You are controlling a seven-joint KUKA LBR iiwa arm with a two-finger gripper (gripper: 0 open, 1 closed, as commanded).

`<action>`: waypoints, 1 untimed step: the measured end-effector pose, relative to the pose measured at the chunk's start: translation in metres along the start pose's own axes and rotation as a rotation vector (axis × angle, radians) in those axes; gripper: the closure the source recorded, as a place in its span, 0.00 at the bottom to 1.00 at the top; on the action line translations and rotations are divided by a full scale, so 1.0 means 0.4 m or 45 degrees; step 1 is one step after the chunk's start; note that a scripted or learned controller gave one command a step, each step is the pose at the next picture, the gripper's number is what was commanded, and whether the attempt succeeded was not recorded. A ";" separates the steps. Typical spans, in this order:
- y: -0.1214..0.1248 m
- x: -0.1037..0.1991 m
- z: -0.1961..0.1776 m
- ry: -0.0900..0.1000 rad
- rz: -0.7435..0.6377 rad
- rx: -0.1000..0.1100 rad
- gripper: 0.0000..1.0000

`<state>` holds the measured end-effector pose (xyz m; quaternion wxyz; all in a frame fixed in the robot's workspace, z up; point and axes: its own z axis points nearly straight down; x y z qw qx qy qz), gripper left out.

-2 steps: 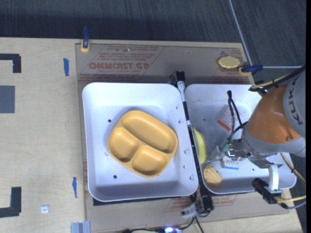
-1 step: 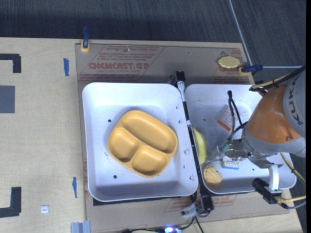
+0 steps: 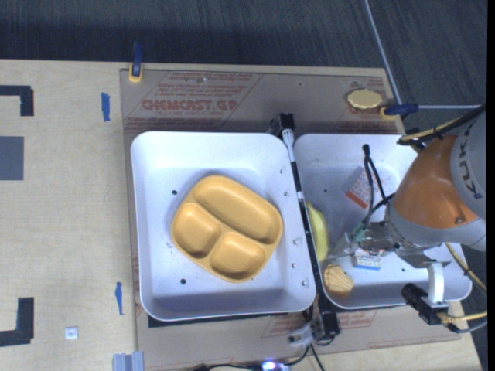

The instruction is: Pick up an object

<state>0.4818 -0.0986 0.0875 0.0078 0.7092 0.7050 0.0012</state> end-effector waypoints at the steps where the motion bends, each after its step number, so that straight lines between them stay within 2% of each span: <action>1: 0.000 0.003 0.000 -0.002 0.001 0.000 0.00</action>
